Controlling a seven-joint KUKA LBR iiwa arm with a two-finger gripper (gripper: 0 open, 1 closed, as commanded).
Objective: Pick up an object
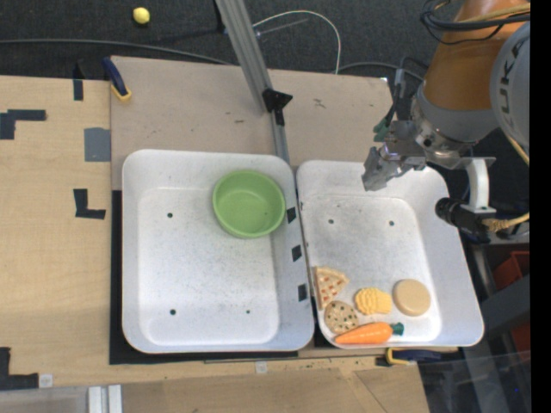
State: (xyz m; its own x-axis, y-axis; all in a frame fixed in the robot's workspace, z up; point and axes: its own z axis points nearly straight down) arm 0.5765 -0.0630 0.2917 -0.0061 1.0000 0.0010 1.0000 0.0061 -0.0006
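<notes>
toy food, the pickable lot, sits clustered in the near end of the right bin point(448, 256). none of it is lifted.

left to right:

- left bin point(146, 256): shallow, white, speckled. holds one green bowl point(249, 202), upright, in the far right part of the bin, close to the wall shared with the other bin.
- between the bins: a grey pole point(250, 50) slants down from the top edge to the far end of the divide.
- right bin, near end: pizza slice point(328, 282) nearest the dividing wall; cookie point(341, 316) just in front of it, the two about touching; corn piece point(373, 300) to the right of the cookie; round tan bun point(412, 298) beside the corn; carrot point(368, 333) lying flat along the near wall, below the cookie and corn.
- gripper point(377, 177): over the far end of the right bin, well apart from the food cluster. nothing seen in it. whether the pincer is spread or pressed together, cannot tell from this angle.
</notes>
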